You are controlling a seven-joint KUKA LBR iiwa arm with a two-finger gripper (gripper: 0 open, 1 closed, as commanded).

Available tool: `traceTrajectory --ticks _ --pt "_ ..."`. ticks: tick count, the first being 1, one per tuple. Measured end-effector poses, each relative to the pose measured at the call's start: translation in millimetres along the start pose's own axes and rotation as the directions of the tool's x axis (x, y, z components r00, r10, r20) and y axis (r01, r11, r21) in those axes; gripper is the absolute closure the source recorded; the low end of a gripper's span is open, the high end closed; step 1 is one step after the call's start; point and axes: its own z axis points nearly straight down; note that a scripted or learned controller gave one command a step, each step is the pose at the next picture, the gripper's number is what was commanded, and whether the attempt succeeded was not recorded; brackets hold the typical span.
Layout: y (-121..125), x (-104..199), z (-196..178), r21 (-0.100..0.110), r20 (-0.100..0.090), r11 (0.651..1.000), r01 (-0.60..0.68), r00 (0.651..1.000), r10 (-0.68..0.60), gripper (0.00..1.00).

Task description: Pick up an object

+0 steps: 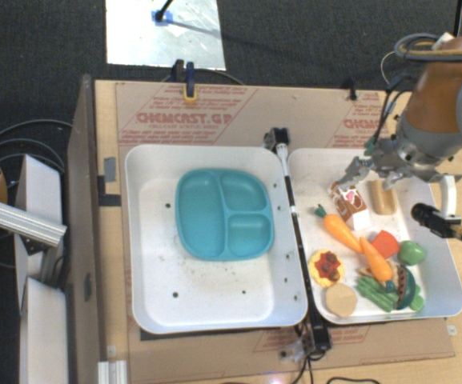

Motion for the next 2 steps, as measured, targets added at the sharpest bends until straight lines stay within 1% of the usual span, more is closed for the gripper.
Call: traceTrajectory --ticks 1,2 --pt "-2.4 19.3 80.7 -0.003 0.0 1.0 0.001 1.0 -0.001 0.0" --pt "-1.1 19.8 70.7 -0.007 0.0 1.0 0.003 1.0 -0.003 1.0"
